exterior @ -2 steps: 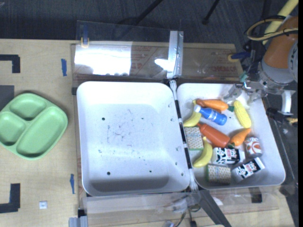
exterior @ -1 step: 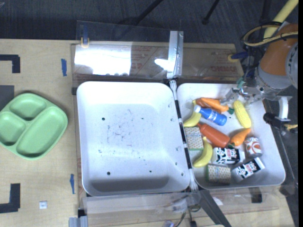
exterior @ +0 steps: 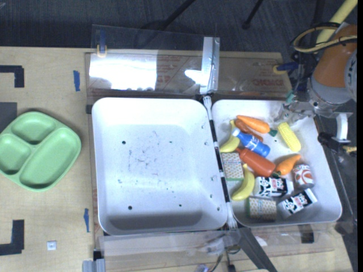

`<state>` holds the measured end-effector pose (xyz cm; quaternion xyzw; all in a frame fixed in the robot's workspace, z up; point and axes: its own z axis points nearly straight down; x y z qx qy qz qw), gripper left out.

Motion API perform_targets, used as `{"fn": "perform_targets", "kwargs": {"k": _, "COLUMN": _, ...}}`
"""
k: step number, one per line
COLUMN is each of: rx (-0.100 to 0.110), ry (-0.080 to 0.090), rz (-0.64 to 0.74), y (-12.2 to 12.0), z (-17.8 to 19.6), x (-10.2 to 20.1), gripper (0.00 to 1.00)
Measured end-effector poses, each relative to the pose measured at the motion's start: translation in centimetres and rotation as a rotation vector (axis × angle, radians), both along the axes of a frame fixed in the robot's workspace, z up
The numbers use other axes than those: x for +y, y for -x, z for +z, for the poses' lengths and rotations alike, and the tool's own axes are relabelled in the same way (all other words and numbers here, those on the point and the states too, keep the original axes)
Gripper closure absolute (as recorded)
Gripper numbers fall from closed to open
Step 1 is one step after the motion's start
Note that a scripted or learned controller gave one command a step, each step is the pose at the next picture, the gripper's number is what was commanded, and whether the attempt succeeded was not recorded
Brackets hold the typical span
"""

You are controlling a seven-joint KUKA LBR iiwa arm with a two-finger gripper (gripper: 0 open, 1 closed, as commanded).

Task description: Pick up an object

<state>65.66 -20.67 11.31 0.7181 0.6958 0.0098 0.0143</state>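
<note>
The right bin (exterior: 332, 208) holds a heap of toy food and packets. I see an orange carrot (exterior: 252, 123), a blue bottle (exterior: 253, 145), a yellow corn cob (exterior: 289, 137), a red sausage-shaped piece (exterior: 258, 162), two bananas (exterior: 245, 186), a small can (exterior: 303, 176) and black-and-white cartons (exterior: 298, 202). My gripper (exterior: 292, 110) hangs at the bin's back right corner, just above and right of the corn cob and the carrot. Nothing shows in its grasp. The grey arm with its orange band (exterior: 334, 67) comes in from the upper right.
The left bin (exterior: 113, 118) sits beside the right one, sharing a middle rim. A green divided plate (exterior: 37, 150) lies on the bench at far left. A clear panel with a metal post (exterior: 210, 64) stands behind the bins. Cables hang by the arm.
</note>
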Motion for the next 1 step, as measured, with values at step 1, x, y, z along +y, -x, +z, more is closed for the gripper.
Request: {"fn": "perform_targets", "kwargs": {"k": 1, "rx": 0.031, "ry": -0.007, "rz": -0.074, "y": -1.16, "z": 1.11, "x": -0.98, "gripper": 1.0}}
